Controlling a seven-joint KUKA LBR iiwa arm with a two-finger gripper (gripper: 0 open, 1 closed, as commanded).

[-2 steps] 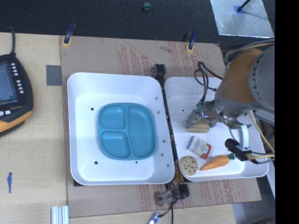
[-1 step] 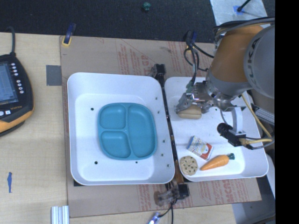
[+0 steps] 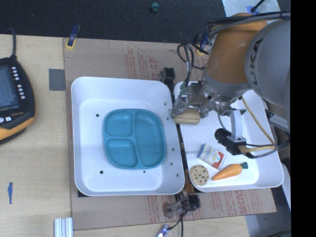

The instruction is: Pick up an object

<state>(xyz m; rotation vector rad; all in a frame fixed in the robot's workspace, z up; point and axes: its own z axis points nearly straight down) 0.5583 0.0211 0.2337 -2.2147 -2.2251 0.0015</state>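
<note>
Far left on the wooden bench sits my teach pendant. The left bin holds a blue divided plate. My gripper hovers at the right bin's left edge, by a tan block; can't tell its grip. Cookie, packet, carrot lie near the front.

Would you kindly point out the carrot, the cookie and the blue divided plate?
carrot (image 3: 228, 172): camera view, middle of its orange body.
cookie (image 3: 199, 174): camera view, centre of its face.
blue divided plate (image 3: 148, 132): camera view, its right compartment.
</note>
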